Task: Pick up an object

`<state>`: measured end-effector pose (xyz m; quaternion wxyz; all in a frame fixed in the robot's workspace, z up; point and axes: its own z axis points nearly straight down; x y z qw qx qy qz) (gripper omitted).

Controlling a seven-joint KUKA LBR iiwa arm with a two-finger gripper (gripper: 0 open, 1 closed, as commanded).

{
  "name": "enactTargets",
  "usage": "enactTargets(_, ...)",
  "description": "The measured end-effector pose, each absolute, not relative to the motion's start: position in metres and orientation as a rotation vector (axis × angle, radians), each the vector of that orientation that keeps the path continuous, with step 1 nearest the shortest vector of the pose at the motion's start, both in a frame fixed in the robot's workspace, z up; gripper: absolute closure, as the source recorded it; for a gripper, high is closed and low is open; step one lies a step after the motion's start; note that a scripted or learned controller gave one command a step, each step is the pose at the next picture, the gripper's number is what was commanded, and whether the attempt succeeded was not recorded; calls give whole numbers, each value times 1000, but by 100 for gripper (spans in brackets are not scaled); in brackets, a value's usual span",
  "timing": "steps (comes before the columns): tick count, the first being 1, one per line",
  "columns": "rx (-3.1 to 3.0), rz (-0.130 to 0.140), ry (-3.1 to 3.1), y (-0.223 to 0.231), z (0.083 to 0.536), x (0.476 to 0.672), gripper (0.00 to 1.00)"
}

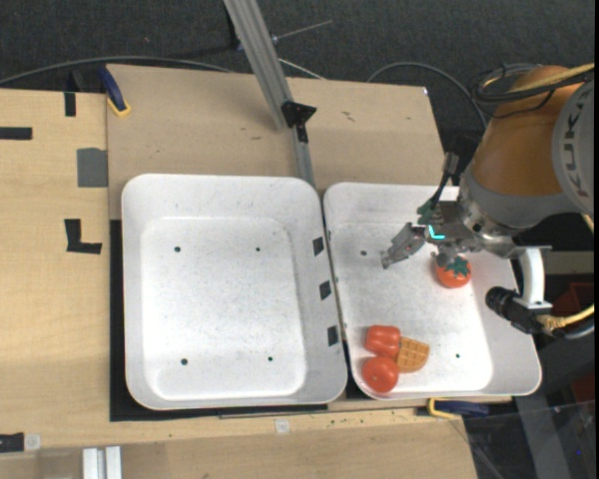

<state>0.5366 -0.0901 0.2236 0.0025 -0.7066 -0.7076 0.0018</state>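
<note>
The bench [230, 118] carries two shallow white bins side by side, so that things can be taken out of one and the other kept free as a place to put them. The left bin [220, 287] has only its speckled floor and a few dark dots. The right bin [479, 367] holds all the objects, and this is why the arm [529, 158] comes in from the right and bends down over it.

The gripper [419, 239] hangs low over the upper middle of the right bin. How far it is open, and whether anything is in it, I cannot tell. A small red tomato-like object [452, 273] lies just beside the gripper, towards the right wall, and partly under the wrist. I judge it as the nearest candidate for picking, but no grasp is visible.

Near the front wall lie a red pepper-like piece [383, 340], a second red round piece [379, 373] and an orange waffle-like piece [412, 353], touching each other in one cluster, well apart from the gripper.
</note>
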Motion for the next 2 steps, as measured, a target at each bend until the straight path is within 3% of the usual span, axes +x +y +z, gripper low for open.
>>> enactTargets(1,-2218,2,-2222,-90,226,537,0)
enactTargets(2,-2216,8,-2219,-91,164,543,0)
